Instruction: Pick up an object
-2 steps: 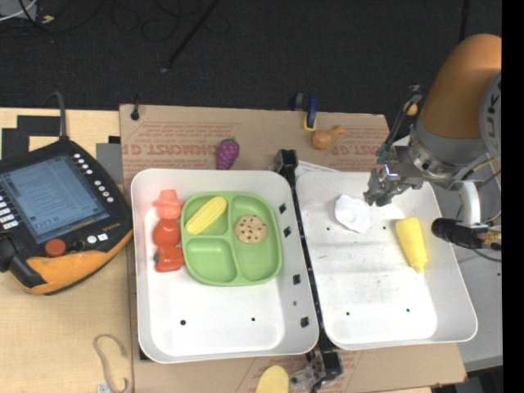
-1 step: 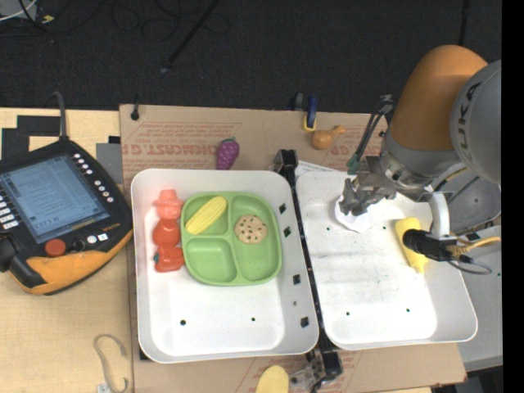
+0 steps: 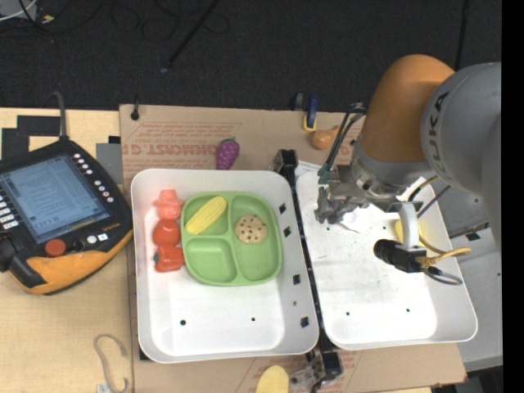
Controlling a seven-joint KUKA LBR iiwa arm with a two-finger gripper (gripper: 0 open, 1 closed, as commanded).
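My gripper (image 3: 329, 209) hangs low over the far left part of the right bin (image 3: 385, 309), close to the divider between the bins. Nothing shows between its tips. In the left bin (image 3: 213, 326) lies a green divided plate (image 3: 221, 264) with a yellow corn cob (image 3: 204, 214) in its left compartment and a speckled cookie (image 3: 250, 230) in its right one. A red bear-shaped figure (image 3: 167, 232) lies left of the plate, against the bin's wall. The grey arm with its orange band (image 3: 405, 109) covers the right bin's far right corner.
Outside the bins, a purple grape-like toy (image 3: 228, 152) and an orange object (image 3: 322, 137) lie on the cardboard behind. A yellow object (image 3: 273, 378) sits at the front edge. A teach pendant (image 3: 57, 211) rests on the bench at left, with a metal hook (image 3: 110, 357) in front of it.
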